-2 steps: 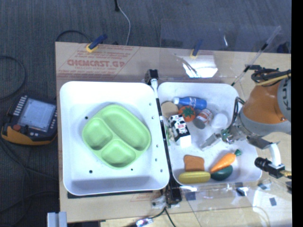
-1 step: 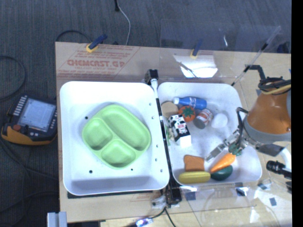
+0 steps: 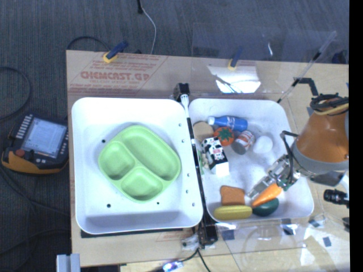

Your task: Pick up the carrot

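The carrot (image 3: 267, 195) is seen in the right bin (image 3: 286, 123), near its front right corner, lying on a dark green item (image 3: 266, 208) beside a yellow one (image 3: 232, 211). The claw (image 3: 277, 177) is lowered onto its upper end; whether it is clamped cannot be told.

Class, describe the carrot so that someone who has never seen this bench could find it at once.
Look in the right-hand white bin, toward its near right corner, just below the gripper. The carrot lies there tilted, resting against a dark green item and beside a yellow banana-like piece. It is the only bright orange, tapered thing there, with a green end.
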